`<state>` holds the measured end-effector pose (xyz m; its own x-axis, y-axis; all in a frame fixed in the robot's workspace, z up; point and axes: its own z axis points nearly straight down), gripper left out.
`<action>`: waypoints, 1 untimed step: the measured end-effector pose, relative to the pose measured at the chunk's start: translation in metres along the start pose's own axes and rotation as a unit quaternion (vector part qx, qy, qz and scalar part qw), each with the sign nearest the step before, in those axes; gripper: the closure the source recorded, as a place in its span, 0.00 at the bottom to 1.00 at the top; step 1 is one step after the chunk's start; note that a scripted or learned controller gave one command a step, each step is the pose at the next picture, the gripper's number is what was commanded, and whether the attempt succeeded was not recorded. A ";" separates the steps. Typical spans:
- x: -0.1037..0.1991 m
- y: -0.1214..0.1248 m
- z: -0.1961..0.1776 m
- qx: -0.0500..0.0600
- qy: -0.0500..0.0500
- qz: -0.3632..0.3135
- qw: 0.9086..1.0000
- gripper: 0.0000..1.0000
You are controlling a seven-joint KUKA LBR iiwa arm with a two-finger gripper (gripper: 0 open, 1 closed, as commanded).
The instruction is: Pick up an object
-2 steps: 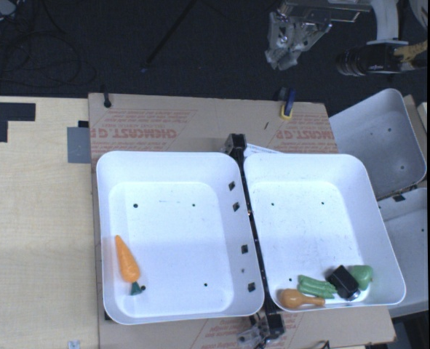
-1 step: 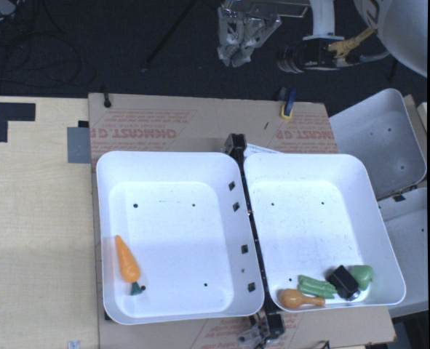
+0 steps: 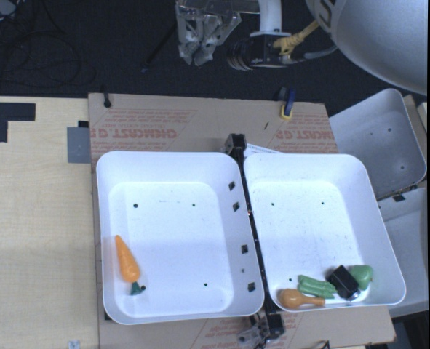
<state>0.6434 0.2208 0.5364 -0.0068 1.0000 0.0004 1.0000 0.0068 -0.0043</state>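
An orange toy carrot (image 3: 126, 260) with a dark green top lies near the front left corner of the left bin (image 3: 100, 217). In the front right corner of the right bin (image 3: 381, 217) a small cluster lies close together: an orange gourd-shaped piece (image 3: 299, 299), a green pea pod (image 3: 316, 286), a black block (image 3: 343, 282) and a light green piece (image 3: 362, 273). My gripper (image 3: 200, 42) hangs high at the back, beyond the bins and over the dark floor, far from every object. Nothing hangs under it.
The bins sit side by side on a cardboard sheet (image 3: 200, 126), with a black divider strip (image 3: 245, 231) between them. The grey arm (image 3: 375, 20) fills the top right. A blue and yellow clip (image 3: 287, 104) stands at the cardboard's back edge. A grey panel (image 3: 385, 137) lies to the right.
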 end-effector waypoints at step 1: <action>0.023 0.001 0.000 0.000 -0.001 0.002 1.000 1.00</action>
<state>0.6441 0.2442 0.5366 -0.0027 1.0000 -0.0007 1.0000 0.0027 -0.0039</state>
